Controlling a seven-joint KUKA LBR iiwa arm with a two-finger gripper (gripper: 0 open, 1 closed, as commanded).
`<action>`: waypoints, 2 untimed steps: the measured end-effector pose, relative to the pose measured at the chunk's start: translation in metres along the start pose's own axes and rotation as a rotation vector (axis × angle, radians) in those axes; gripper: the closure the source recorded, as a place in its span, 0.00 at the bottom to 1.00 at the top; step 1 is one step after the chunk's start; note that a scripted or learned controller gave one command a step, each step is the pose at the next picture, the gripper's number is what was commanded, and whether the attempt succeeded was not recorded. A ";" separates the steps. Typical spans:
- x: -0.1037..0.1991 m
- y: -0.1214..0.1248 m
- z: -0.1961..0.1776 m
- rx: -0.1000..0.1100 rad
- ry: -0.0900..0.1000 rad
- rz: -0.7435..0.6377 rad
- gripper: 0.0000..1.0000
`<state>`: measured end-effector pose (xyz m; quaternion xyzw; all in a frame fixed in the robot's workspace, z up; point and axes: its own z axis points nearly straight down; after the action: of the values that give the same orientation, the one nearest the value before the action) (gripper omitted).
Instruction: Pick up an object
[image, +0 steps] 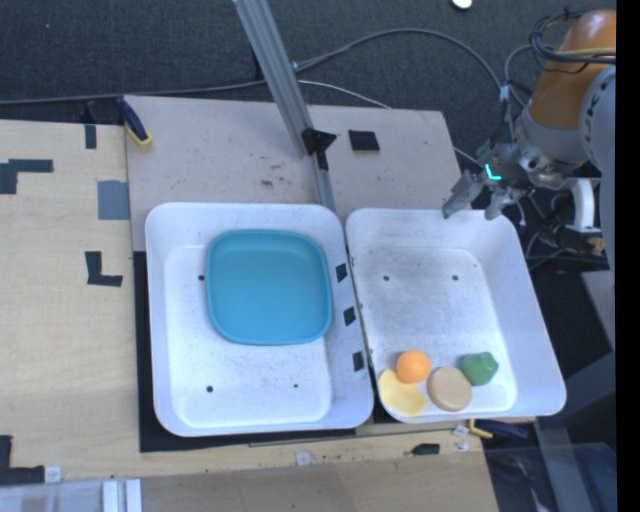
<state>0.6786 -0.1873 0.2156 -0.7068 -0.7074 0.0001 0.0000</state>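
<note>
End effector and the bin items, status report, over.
End effector open, holding nothing, above right bin far corner. Orange ball, tan disc, yellow piece, green piece clustered at near edge. Nothing in the way.

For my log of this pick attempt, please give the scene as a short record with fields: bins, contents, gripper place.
left bin: shallow white bin holding a square turquoise plastic plate
right bin: shallow white bin with four items in its near corner
items: small orange ball, round tan disc, green lumpy piece, flat yellow piece
gripper: two-finger gripper above the right bin's far right corner, open, holding nothing
</note>
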 end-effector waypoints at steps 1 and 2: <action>0.000 0.000 0.000 0.000 0.000 0.000 0.00; -0.004 -0.009 0.048 0.004 0.000 0.000 0.00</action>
<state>0.6701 -0.1911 0.1677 -0.7070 -0.7073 0.0012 0.0014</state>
